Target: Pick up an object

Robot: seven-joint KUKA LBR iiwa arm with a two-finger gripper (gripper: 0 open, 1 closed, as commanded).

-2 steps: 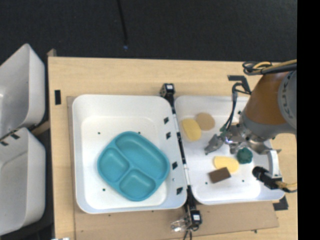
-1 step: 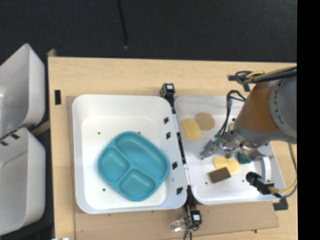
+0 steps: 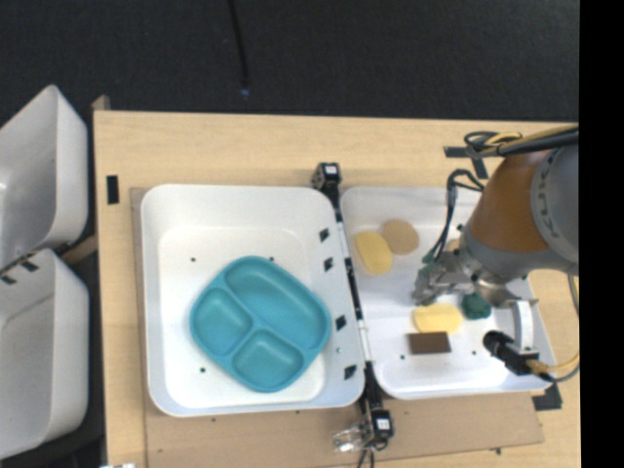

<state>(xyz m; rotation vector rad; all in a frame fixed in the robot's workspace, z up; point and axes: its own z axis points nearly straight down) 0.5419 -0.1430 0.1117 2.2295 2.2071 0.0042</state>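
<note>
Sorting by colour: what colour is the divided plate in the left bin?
Teal blue divided plate, seen in the camera view.

arm (image 3: 556,198): grey w/ orange band | tool (image 3: 439,283): grey metal | black cables along wrist

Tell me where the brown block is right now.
The brown block lies in the right bin, near its front edge in the camera view, just below the yellow piece and below the gripper.
</note>
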